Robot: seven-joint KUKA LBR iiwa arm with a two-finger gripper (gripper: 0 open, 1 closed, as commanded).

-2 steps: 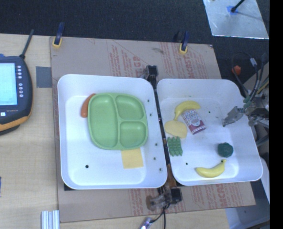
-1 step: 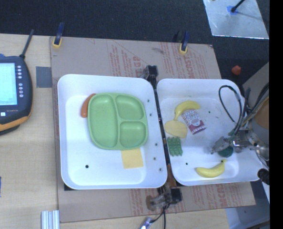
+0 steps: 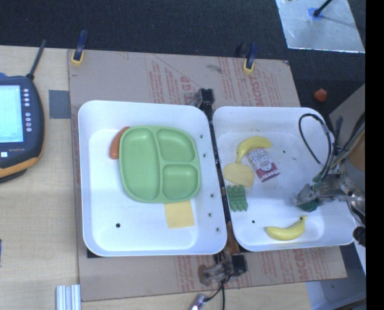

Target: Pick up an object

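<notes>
In the right bin lie a yellow banana near the back, a pink and white packet, a pale yellow round piece, a green ridged item and a second banana near the front wall. My gripper hangs low at the bin's right side, just above and right of the front banana. A small teal-green thing sits at its tip; I cannot make out whether it is held.
The left bin holds a green divided plate, an orange item peeking from behind its left edge, and a yellow square in front of it. A tablet-like pendant lies far left. A black cable loops over the right bin.
</notes>
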